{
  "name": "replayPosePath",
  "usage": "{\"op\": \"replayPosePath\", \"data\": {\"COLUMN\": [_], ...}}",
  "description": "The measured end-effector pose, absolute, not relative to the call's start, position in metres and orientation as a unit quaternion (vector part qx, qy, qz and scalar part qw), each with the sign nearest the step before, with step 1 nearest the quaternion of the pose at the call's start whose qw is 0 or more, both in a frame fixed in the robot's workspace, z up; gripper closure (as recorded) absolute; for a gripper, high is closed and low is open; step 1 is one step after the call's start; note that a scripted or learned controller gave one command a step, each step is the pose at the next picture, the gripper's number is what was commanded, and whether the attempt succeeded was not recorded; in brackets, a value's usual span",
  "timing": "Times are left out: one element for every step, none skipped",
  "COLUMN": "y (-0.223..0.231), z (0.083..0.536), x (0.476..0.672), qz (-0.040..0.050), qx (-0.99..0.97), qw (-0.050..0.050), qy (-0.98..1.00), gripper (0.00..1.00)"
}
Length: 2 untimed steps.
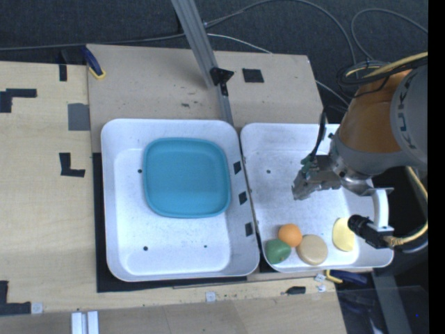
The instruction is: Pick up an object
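Observation:
Four small objects lie along the near edge of the right bin: a green piece, an orange ball, a tan round piece and a yellow piece. My gripper hangs over the middle of the right bin, above and slightly behind the orange ball, apart from all four objects. Nothing shows between its tips. A blue square plate rests in the left bin.
The grey arm with its orange band covers the right bin's right side. A slanted metal pole crosses the bench behind the bins. Cables trail at the far right. Black clips sit on the divider between the bins.

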State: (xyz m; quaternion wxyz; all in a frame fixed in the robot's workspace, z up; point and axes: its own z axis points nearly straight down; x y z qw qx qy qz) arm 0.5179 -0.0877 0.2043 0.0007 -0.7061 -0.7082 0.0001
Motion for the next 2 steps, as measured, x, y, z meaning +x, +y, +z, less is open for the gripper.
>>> {"op": "replayPosePath", "data": {"y": [-0.032,0.022], "z": [0.2,0.216], "x": [0.526,0.541], "qz": [0.0,-0.0002], "qx": [-0.706,-0.706], "qw": [0.001,0.0], "qy": [-0.709,-0.708], "gripper": [1.0,1.0]}}
